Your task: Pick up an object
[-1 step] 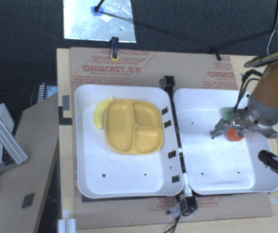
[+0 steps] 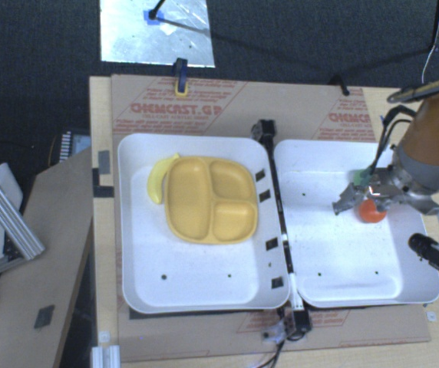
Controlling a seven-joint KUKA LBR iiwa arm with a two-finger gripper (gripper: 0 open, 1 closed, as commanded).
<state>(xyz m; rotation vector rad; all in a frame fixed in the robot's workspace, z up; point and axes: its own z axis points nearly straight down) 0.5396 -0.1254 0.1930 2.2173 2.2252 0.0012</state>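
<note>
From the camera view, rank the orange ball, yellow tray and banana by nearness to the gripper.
1. Orange ball: in the right bin, right beside the gripper.
2. Yellow tray: in the middle of the left bin.
3. Banana: past the tray's far-left edge, farthest from the gripper.

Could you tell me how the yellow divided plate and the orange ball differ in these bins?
The yellow divided plate is broad, flat and squarish with three compartments; the orange ball is small and round. The plate lies in the left bin, away from the hand; the ball sits in the right bin, beside it.
</note>
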